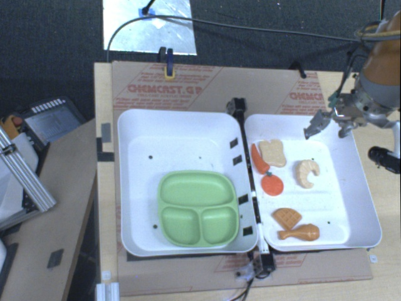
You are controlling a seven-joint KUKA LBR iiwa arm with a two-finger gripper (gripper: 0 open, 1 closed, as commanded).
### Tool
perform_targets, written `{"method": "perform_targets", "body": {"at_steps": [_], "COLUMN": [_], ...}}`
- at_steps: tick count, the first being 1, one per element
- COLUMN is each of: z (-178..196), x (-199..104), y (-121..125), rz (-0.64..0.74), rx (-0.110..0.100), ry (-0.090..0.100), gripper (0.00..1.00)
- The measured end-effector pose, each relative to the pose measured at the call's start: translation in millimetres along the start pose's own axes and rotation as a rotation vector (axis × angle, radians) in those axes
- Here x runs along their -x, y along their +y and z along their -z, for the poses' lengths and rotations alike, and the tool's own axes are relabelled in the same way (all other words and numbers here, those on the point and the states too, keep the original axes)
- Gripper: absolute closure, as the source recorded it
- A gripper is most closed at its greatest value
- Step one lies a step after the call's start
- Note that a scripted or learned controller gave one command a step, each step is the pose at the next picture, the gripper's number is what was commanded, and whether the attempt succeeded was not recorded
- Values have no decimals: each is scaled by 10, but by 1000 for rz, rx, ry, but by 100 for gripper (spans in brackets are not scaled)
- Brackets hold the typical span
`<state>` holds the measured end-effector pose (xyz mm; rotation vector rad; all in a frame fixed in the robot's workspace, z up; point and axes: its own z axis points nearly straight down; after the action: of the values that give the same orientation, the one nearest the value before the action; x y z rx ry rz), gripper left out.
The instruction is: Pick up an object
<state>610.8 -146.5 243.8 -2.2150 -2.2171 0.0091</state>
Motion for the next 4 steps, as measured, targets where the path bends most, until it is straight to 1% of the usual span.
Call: {"method": "perform_targets", "body": {"at_steps": [1, 2, 3, 4], "z": [64, -454, -1071, -1567], "x": [-3, 21, -1, -1], "y": [21, 126, 80, 98], "rz": [2, 1, 1, -1], "rx": [11, 8, 6, 13], "ry": [-2, -2, -1, -2], "gripper": [0, 0, 0, 0]}}
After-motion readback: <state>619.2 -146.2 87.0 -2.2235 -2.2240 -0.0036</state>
